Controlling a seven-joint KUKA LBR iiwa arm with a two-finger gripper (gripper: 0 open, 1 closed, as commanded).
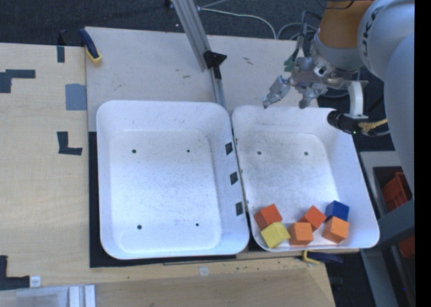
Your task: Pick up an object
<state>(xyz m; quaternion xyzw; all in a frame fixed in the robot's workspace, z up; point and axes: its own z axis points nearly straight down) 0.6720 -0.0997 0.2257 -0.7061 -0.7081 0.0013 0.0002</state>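
Gripper (288,95) hangs over the far rim of the right bin (350,164), fingers spread apart, nothing btwn them. Blocks sit bunched at that bin's near edge, well apart from it: orange cubes (268,215) (300,232) (314,217) (336,229), yellow cube (275,235), blue cube (338,209). Left bin (108,164) alongside.

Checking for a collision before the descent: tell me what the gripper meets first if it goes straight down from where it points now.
Most likely the far rim of the right bin, since the gripper hangs open above it; depth is uncertain. The blocks lie well clear.
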